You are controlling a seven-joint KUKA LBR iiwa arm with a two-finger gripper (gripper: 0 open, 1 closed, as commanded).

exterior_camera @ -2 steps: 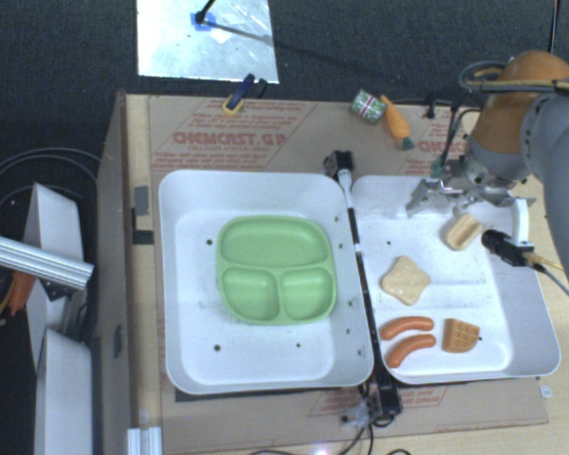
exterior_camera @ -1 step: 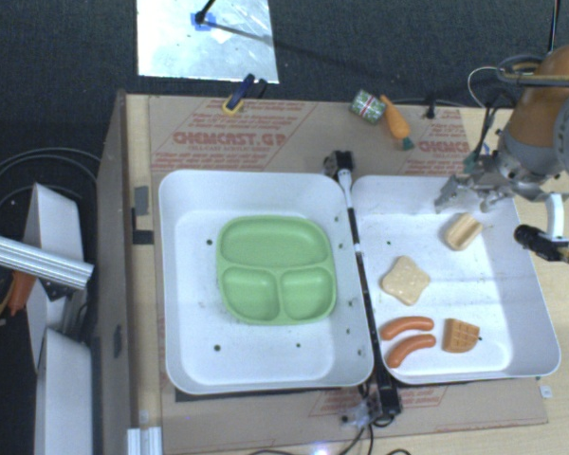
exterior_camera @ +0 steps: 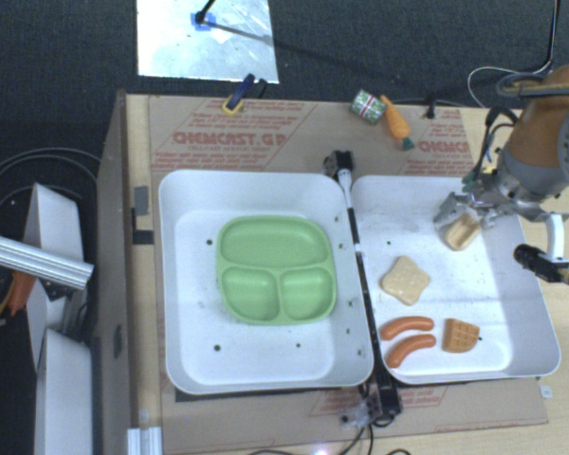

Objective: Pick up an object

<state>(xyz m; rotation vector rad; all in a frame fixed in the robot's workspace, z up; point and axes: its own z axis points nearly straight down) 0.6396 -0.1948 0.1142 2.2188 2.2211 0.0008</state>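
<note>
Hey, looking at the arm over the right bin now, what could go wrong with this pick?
1. The gripper sits over a small tan food piece near the right bin's back wall; the view doesn't confirm a firm hold, so it may slip.
2. That piece lies close to the bin wall, so the gripper might strike the rim.
3. A drop could land the piece on the bread slice or sausages lying nearer the front.
</note>
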